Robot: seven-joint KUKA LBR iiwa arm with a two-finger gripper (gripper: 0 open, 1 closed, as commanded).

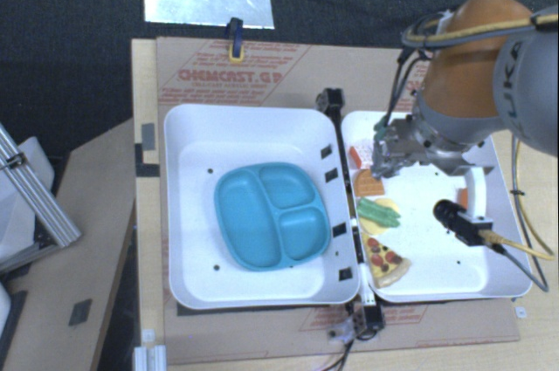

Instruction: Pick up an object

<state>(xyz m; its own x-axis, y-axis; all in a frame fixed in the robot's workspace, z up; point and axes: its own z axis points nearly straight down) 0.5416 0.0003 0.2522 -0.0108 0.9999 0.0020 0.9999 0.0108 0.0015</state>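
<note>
Bright even light, soft shadows, slightly blurry

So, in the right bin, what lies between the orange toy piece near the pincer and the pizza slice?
In the camera view, a green leafy toy piece lies between the orange piece and the pizza slice. It touches or overlaps the orange piece's lower edge.

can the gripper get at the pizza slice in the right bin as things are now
Probably yes. The pizza slice lies uncovered on the right bin floor, apart from the green piece; the gripper hovers nearby.
</note>
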